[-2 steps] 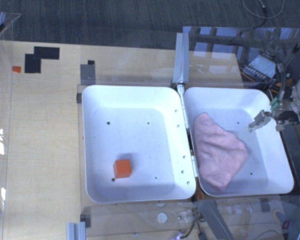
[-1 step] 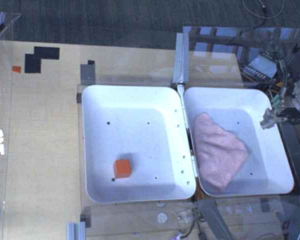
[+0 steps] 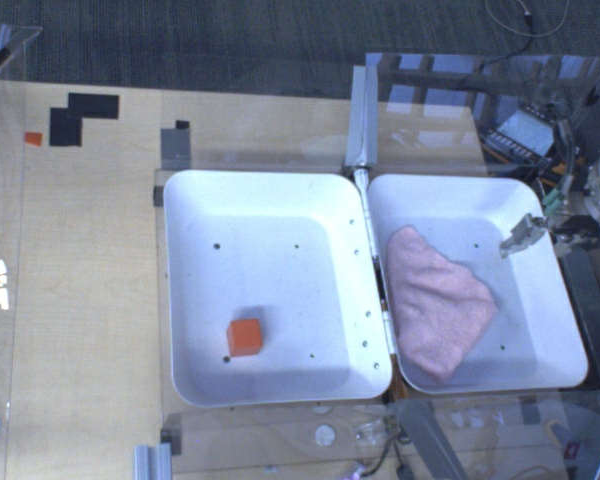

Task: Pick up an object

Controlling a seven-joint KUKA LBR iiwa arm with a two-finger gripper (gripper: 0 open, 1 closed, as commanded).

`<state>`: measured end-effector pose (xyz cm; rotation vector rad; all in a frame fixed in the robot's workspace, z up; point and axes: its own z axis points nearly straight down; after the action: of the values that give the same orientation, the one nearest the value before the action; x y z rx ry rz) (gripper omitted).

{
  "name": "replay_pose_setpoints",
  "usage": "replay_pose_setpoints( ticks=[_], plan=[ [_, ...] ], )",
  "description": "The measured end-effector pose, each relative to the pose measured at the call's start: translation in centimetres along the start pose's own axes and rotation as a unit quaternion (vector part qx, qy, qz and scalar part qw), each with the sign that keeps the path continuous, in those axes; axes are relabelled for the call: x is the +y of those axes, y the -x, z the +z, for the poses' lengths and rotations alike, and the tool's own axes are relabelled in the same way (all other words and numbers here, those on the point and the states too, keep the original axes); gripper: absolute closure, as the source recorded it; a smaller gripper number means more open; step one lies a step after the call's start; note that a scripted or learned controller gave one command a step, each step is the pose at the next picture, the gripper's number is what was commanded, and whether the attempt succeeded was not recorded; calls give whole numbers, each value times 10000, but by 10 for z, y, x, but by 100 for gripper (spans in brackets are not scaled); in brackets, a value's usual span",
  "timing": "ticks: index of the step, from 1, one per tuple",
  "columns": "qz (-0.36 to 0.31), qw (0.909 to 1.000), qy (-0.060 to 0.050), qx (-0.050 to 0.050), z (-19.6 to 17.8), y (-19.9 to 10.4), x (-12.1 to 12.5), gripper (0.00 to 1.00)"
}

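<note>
Bins sit side by side on the pale wooden surface (image 3: 80, 298), and from my remote seat I see both from above at a slant. In the left bin (image 3: 270, 193) a small orange block (image 3: 245, 337) lies flat on the floor, toward the near left corner and apart from every wall. In the right bin (image 3: 480, 193) a pink towel (image 3: 435, 303) lies crumpled, spread from the middle toward the near left part, its left edge just beside the wall shared with the other bin. The arm enters at the right edge of my view, and its gripper (image 3: 520, 236) hangs over the right bin near the far right side, well apart from the towel and farther still from the block. One of the fingers (image 3: 514, 242) shows as a pale grey tip pointing left and down over the bare white floor; nothing is between the fingers that I can see, but I cannot tell whether they are spread or closed. Whether the tip touches the floor I cannot tell either. On the far left of the surface I see black tape marks (image 3: 80, 116) and a small orange square (image 3: 33, 139) next to them.
</note>
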<state>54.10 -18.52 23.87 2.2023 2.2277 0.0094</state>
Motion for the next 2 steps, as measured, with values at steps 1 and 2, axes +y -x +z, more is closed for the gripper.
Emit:
replay_pose_setpoints(
  ticks=[1,2],
  plan=[
    [-5,10000,-10,2,142,0,-26,0],
    [-315,9995,27,-2,148,-43,-11,0]
  ],
)
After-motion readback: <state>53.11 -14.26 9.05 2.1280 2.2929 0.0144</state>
